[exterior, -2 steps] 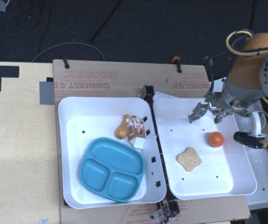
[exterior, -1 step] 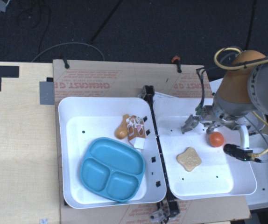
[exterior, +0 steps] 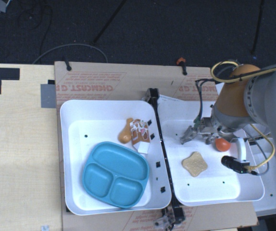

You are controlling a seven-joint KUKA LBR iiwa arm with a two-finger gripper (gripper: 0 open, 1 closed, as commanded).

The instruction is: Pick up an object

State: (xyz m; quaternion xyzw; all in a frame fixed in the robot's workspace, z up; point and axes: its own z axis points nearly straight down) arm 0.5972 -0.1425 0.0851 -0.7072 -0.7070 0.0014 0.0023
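**Item 1 — grey metal gripper** point(exterior: 194, 134): low inside the right shallow white plastic bin point(exterior: 253, 194), toward its back wall. Whether it is spread or closed cannot be told from this slant. Nothing is visibly in its grasp.

**Item 2 — small round red-orange ball** point(exterior: 222, 144): candidate for picking, on the bin floor just beside the gripper, on the arm's side.

**Item 3 — flat tan toast-shaped piece** point(exterior: 194, 163): second candidate, near the gripper toward the bin's front, apart from the ball.

**Handling note:** the ball probably rolls, so a centred, straight-down approach and a slow close seem best. The flat piece offers little height to pinch and likely needs gripping by its edges.

**Item 4 — left shallow white plastic bin** point(exterior: 73, 124): holds 1 blue 3-compartment plastic tray point(exterior: 115, 173), 1 small orange-brown pear-shaped toy point(exterior: 125, 134) and 1 brown-and-white packet point(exterior: 140, 130). The last 2 lie side by side.

**Surface:** both bins sit on a brown cardboard sheet with red print point(exterior: 99, 83), laid over a pale wooden bench point(exterior: 18, 143).

**Room:** dark floor point(exterior: 128, 23) beyond, crossed by loose cables.
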